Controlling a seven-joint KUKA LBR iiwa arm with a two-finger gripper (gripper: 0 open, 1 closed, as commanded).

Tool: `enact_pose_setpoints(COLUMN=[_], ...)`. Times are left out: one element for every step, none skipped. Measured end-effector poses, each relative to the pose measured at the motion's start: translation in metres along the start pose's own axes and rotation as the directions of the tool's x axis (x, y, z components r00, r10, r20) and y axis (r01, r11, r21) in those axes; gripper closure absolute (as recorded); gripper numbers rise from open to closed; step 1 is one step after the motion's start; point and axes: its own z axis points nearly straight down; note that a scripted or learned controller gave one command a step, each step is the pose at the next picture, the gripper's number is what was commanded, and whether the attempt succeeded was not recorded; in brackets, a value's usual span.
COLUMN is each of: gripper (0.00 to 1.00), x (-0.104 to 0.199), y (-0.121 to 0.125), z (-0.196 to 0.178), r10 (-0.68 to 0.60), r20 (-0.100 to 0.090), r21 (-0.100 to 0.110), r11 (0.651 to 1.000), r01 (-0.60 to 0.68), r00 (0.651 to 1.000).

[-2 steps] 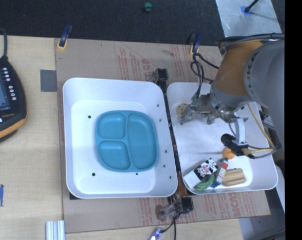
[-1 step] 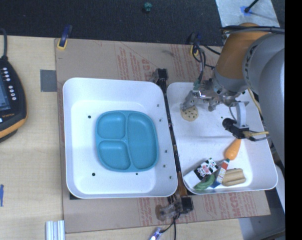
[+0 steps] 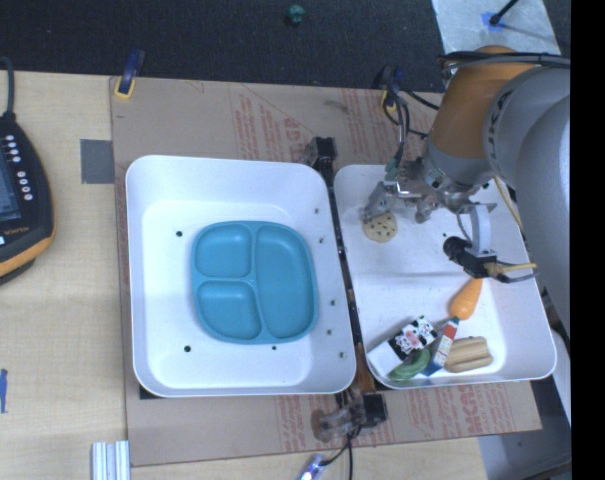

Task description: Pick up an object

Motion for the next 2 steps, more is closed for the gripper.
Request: enact_pose_setpoints(gripper=[0.0,1.0], x=[0.012,0.011], y=[0.0,0.0], z=[0.0,-0.011], r10=[-0.001,-0.003], r20=[0.0,0.0], r21=[0.001,0.002], r11=[1.0,1.0], r01=[0.001,0.003], r00=[1.0,1.0])
